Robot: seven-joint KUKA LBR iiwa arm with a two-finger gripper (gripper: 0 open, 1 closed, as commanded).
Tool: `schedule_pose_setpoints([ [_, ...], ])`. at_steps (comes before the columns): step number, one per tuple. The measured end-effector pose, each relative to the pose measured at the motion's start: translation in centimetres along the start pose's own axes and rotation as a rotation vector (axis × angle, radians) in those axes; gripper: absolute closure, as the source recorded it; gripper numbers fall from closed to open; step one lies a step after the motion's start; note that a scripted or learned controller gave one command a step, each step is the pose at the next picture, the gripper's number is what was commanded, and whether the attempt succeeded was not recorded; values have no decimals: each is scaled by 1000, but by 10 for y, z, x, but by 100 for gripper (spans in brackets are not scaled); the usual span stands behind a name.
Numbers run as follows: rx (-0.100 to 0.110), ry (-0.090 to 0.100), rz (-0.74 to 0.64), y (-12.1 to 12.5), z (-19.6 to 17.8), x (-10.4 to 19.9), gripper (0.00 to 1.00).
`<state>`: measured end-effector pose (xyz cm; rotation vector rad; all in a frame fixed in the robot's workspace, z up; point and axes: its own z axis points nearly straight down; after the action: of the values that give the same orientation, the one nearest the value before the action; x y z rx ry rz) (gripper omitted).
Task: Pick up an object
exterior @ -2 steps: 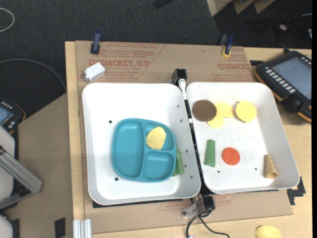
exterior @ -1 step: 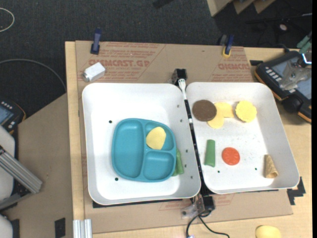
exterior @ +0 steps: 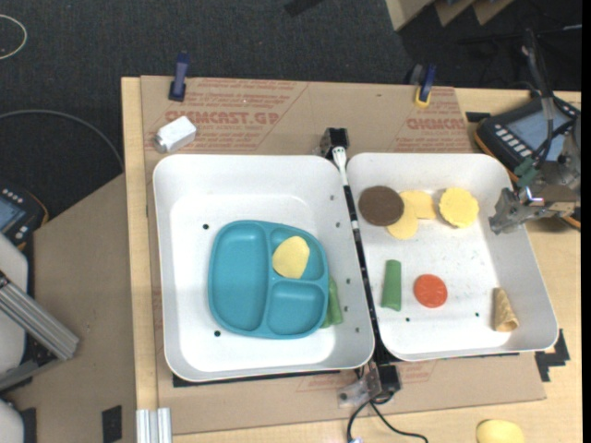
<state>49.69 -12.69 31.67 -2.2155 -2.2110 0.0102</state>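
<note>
The camera view looks down on a desk (exterior: 277, 109) with two white bins side by side. The gripper (exterior: 513, 209) sits at the right edge of the right bin (exterior: 462, 326), up near its top corner, and I cannot tell if it is released or clenched. Nothing shows in it, so the pick seems not done yet; all of it is left to do. The right bin has lots of toy food. A brown round piece (exterior: 380, 205) lies at the top, touching a yellow piece (exterior: 411, 215), and a yellow round piece (exterior: 458, 208) sits just beside that. This yellow round one is the nearest to the gripper, just to its left. Lower down lie a green stick (exterior: 392, 284), an orange-red round piece (exterior: 430, 291) and a tan cone (exterior: 503, 310) near the right wall. These are farther from the gripper. The left bin (exterior: 185, 201) holds a blue tray (exterior: 242, 284) with a yellow piece in it (exterior: 292, 257) and a bit of green (exterior: 333, 305) at its right edge. That bin is well apart from the gripper.
</note>
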Motion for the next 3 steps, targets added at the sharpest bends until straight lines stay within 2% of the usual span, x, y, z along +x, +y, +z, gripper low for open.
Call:
schedule_pose_setpoints([
  [1,-27,-1,-16,-9,-104,107,100],
  [2,-19,-4,-3,-9,-109,101,100],
  [3,-2,-4,4,-20,-12,56,100],
])
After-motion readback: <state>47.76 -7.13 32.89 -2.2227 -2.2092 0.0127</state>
